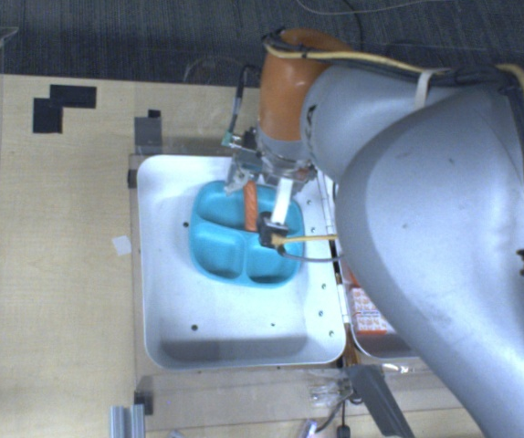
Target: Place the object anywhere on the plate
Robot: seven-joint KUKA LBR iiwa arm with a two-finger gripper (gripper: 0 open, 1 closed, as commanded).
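Arm (426, 199): grey, very large in the camera view, covering most of the right side; reaches in from the right and ends over the left bin. An orange band (285, 99) sits above the wrist.

Bench (52, 272): pale tan surface, with black block markings toward the upper left corner.

Left bin (166, 272): shallow, white, with rounded corners; it holds the plate in its upper right part. The rest of its floor is bare white, with a few small dark dots.

Right bin (376, 340): mostly hidden under the arm; only a sliver of its near left part shows, with a printed red and white item lying in it. What that item is cannot be told.

Plate (221, 240): blue, divided into compartments by raised ridges, lying flat on the floor of the left bin.

Gripper (260, 210): directly over the right part of the plate, pointing down. A white finger (280, 203) stands just right of the object; the other side is partly hidden. The object appears clamped between the fingers.

Object (250, 206): small, orange-red, elongated, standing roughly on end in the view. It sits within the gripper's span and over the plate's upper right area. Whether it touches the plate cannot be told.

Cable (312, 238): thin, yellowish, running from the gripper toward the right.
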